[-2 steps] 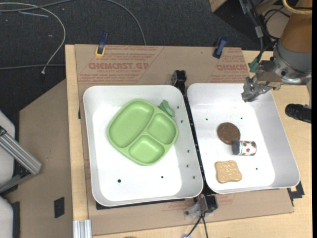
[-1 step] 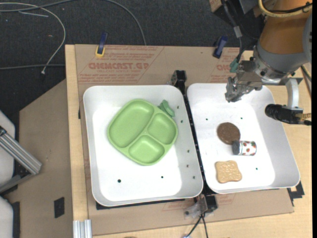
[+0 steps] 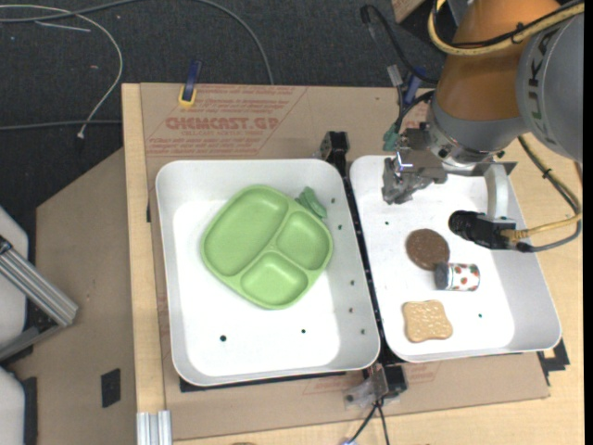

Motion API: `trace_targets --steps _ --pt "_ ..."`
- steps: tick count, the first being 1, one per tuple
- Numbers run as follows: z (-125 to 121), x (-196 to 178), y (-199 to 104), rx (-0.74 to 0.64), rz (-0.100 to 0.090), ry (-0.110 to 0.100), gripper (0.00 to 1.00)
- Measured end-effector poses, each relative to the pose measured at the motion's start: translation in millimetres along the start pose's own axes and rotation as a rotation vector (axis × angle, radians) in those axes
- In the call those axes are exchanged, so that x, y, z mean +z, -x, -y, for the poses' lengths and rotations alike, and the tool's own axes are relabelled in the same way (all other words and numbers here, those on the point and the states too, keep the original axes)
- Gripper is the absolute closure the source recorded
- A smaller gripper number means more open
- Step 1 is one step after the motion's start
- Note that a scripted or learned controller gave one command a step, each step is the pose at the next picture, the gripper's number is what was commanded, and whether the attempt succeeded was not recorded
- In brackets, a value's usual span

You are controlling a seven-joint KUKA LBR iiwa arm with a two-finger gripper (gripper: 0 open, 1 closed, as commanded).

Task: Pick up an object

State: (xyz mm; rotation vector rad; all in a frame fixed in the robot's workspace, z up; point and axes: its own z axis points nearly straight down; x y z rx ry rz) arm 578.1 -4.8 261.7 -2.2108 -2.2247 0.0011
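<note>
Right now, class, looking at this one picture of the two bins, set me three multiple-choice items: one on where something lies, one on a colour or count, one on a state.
1. Where does the divided plate lie?
A. in the left bin
B. in the right bin
C. on the cardboard outside the bins

2. What colour is that plate?
A. white
B. light green
C. orange

3. How does the gripper stand to the brown round cookie?
A. it holds the cookie between its fingers
B. it presses the cookie flat
C. it is apart from the cookie, over the far end of the right bin

Answers:
1 A: the plate lies within the left bin's white walls.
2 B: all three compartments are pale green.
3 C: bare white floor shows between gripper and cookie, which lies near the square cracker and the small spotted can.
</note>
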Motion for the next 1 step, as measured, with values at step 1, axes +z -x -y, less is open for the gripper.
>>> trace_targets --steps 1 --pt "4.6 -0.2 -48.5 0.001 0.001 0.002 1.0"
